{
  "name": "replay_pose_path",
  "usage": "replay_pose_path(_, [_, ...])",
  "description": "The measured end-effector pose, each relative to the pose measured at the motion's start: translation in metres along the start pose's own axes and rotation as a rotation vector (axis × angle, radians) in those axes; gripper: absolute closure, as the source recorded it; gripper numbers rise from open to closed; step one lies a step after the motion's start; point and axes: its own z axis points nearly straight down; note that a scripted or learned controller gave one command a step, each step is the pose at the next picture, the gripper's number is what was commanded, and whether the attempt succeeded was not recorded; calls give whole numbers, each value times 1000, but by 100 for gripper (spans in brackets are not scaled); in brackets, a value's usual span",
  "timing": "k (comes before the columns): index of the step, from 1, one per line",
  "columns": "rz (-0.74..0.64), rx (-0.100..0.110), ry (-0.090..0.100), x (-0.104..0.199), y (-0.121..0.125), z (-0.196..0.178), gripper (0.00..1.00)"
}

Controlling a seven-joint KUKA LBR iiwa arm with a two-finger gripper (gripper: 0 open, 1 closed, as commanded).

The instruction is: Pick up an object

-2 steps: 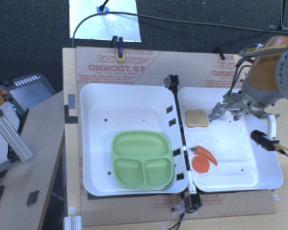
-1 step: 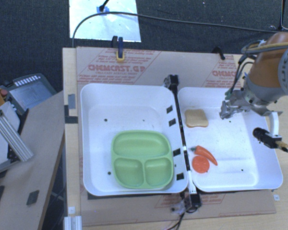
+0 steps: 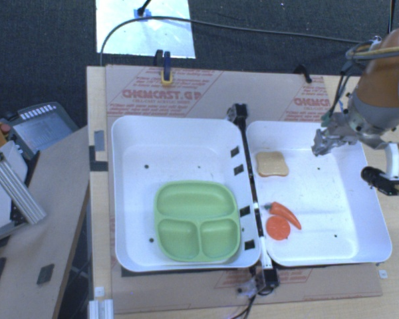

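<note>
In the right bin (image 3: 359,218) a tan slice of bread (image 3: 272,164) lies near the left wall at the back. An orange carrot (image 3: 283,212) lies further forward, with a round red-orange slice (image 3: 277,228) touching it just in front. My gripper (image 3: 321,145) hangs over the back right part of that bin, to the right of the bread and apart from it. Nothing shows between its fingers. The left bin (image 3: 139,145) holds a green divided plate (image 3: 197,220) with three compartments.
A black divider strip (image 3: 246,178) runs between the two bins. The bins rest on a cardboard sheet (image 3: 186,92). A grey device (image 3: 43,128) and a metal rail (image 3: 13,185) sit on a side table at the left.
</note>
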Motion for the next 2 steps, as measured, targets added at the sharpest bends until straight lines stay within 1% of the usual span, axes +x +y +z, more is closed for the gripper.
replay_pose_path(1, [-2, -3, -1, -1, 3, -65, 100])
replay_pose_path(2, [-2, 1, 0, -1, 4, -87, 100])
